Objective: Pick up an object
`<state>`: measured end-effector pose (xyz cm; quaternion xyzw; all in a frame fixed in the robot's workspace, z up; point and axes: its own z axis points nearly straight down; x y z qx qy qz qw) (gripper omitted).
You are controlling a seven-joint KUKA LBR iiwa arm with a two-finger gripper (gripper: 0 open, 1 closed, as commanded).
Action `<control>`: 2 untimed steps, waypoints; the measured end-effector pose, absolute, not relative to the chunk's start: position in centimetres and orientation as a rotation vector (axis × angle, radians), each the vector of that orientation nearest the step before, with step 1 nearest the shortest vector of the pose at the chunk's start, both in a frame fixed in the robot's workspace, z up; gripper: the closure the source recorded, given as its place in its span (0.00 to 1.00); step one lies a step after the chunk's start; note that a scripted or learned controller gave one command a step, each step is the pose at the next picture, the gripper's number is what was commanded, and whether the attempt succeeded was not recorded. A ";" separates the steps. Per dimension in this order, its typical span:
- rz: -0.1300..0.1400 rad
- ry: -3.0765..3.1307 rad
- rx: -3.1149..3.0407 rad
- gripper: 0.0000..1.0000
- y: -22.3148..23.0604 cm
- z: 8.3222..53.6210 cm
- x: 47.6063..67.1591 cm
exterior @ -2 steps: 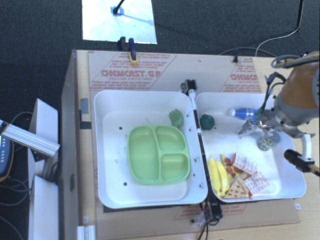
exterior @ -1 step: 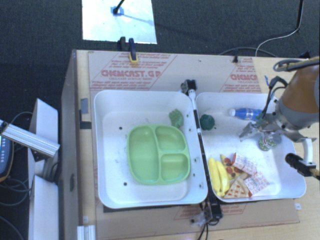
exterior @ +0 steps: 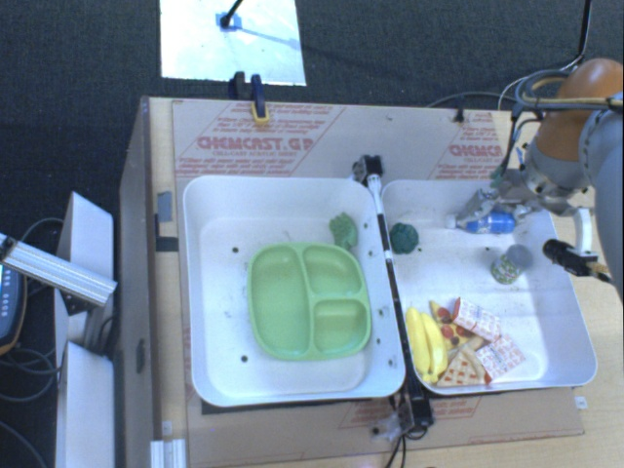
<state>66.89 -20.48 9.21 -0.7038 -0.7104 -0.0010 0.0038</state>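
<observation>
Gripper [exterior: 485, 206] sits low in the right bin [exterior: 575, 344], touching a blue bottle [exterior: 490, 224]. Finger state cannot be determined. 1 green tray [exterior: 309, 301] occupies the left bin [exterior: 216, 261].

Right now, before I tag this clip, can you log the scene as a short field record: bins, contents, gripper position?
left bin: holds a green divided tray and a green broccoli-like piece
right bin: dark green ball, grey cup, bananas, red-and-white packets
gripper: low at the right bin's far side, beside a blue object
grasp: cannot tell
</observation>
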 end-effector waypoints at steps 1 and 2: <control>0.000 -2.224 -2.220 0.00 -20.7 8.5 58.0; 0.019 -2.218 -2.203 0.00 -20.8 8.4 66.5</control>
